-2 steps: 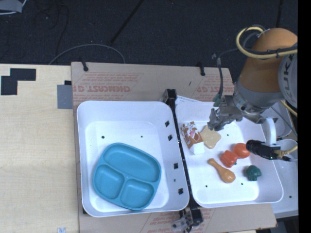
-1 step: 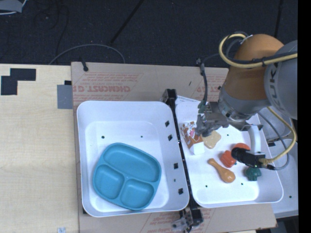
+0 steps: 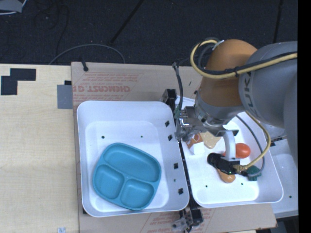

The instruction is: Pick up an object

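Several small things lie in the bin beneath the hand: a brown piece just beside it, an orange ball farther off on the arm's side. Hand spread or pressed together, I cannot tell.

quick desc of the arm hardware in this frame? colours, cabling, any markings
One arm: smooth grey rounded casing, with a bulbous orange band above the wrist. A yellow cable loops out beside the orange section. The pincer below looks dark and metallic, but its detail is too cluttered to read. I can't make out any markings on the casing.
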You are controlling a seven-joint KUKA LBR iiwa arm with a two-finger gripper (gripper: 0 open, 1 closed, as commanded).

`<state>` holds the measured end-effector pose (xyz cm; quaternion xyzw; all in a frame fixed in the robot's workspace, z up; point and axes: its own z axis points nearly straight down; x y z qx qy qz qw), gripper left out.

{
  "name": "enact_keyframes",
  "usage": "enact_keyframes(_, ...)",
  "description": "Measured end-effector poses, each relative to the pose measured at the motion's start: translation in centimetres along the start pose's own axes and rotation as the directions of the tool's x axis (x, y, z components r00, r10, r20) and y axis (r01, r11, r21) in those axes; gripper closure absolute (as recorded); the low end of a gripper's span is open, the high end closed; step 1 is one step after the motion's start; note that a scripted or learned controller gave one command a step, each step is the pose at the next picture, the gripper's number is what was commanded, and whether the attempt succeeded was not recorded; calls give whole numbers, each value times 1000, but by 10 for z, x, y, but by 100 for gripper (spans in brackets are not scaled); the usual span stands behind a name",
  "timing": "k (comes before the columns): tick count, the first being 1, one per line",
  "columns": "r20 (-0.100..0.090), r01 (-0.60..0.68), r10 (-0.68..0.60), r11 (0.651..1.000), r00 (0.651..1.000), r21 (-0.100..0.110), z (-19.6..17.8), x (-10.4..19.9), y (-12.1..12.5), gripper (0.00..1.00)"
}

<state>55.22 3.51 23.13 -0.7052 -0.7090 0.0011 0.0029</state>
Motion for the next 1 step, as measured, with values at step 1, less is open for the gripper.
enact_keyframes(1, 0, 1, -1, 1000, 1000, 0, -4, 57, -15, 100)
